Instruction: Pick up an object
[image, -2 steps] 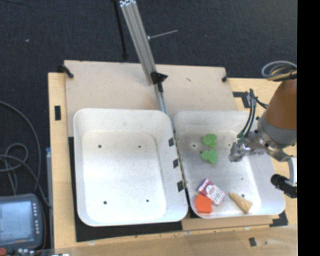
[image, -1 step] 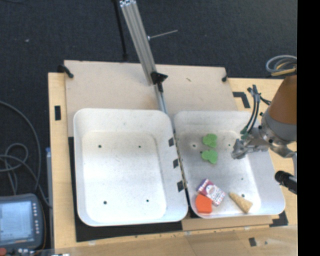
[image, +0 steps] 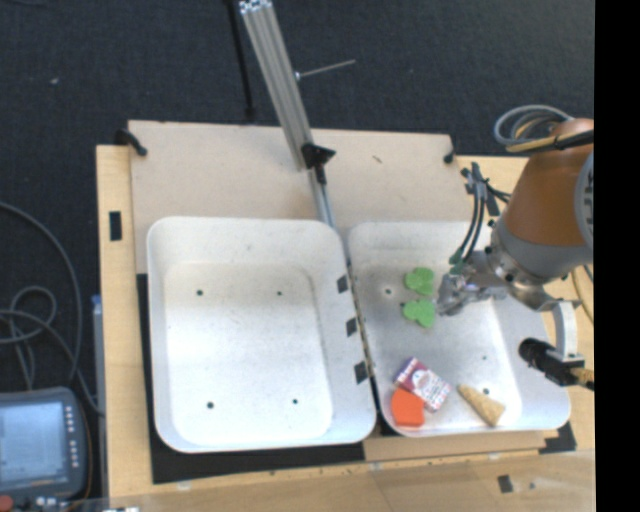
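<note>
The two bins, left (image: 250, 330) and right (image: 470, 360), are seen as white moulded plastic, matt and finely speckled. The counter (image: 115, 300) is shown as pale, unvarnished wood board with a dull finish. A ribbed aluminium bar (image: 280, 80) is seen with a brushed metallic sheen. The arm's orange band (image: 545, 205) looks smooth and semi-glossy. The floor (image: 100, 70) is covered in dark, rough carpet. The small packet (image: 423, 383) appears glossy.
</note>
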